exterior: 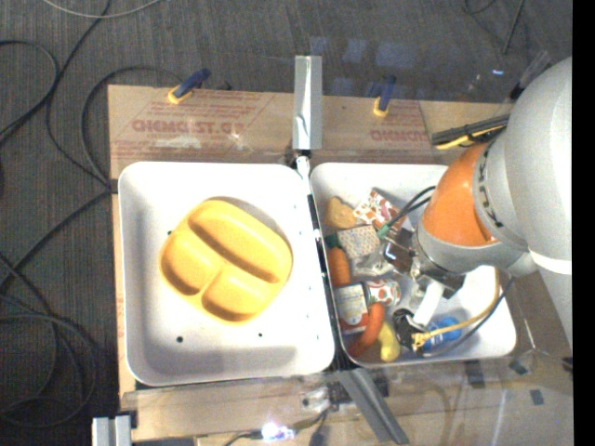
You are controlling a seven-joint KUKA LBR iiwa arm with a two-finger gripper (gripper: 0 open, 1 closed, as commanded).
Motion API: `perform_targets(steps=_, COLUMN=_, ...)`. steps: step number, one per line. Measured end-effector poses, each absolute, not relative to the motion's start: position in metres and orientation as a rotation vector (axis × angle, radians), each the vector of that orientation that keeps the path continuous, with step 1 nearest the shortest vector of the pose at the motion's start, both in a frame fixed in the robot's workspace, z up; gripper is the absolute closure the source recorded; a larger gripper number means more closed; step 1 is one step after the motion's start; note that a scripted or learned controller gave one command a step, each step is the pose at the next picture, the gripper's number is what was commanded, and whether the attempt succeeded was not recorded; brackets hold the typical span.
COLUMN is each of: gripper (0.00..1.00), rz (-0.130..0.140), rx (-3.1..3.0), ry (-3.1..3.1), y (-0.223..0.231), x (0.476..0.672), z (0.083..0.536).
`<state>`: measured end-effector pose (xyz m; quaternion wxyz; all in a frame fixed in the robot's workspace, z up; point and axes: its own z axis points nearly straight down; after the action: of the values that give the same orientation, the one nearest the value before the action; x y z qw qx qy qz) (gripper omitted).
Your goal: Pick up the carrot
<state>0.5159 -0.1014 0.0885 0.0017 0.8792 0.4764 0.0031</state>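
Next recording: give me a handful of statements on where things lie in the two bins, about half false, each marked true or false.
1. The yellow divided plate lies in the left bin. True.
2. The carrot lies in the left bin. False: it lies in the right bin, near the wall between the bins.
3. The arm's orange band is above the right bin. True.
4. The carrot is on the yellow divided plate. False: it lies among the toy food items in the right bin.

One fixed camera looks down, apparently slightly slanted, on both bins (130,249)
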Motion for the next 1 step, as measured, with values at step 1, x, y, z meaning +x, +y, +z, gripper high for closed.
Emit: perform_targets(steps=1, gripper=0.00, rz=-0.007, rx=2.766, ry=1.494, y=-0.1346, x=0.5200, z=0.1261)
